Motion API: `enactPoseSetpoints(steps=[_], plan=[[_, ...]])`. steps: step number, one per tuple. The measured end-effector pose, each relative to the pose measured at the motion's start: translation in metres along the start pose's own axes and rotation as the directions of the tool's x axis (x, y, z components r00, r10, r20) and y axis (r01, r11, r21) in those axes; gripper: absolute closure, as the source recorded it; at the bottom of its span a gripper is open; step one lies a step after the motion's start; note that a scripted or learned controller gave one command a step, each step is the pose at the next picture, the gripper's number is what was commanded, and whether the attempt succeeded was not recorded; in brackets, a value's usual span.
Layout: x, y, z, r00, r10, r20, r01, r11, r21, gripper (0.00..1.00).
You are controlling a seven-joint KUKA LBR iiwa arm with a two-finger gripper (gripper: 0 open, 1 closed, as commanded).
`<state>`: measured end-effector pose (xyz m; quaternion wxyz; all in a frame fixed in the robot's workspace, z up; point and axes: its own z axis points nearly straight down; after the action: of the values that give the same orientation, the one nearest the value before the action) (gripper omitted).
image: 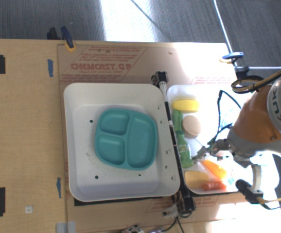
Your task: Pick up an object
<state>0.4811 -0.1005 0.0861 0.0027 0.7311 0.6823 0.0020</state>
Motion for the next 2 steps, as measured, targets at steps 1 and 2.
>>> enactPoseSetpoints(steps=[1,2], plan=[[-0.0040,-0.0005,-0.0002,0.942,-0.335,0.000,0.335,0.942,0.003,0.00],[-0.0101,0.0001,-0.0003,0.783,-0.623,-0.001,0.623,0.783,0.002,0.00]])
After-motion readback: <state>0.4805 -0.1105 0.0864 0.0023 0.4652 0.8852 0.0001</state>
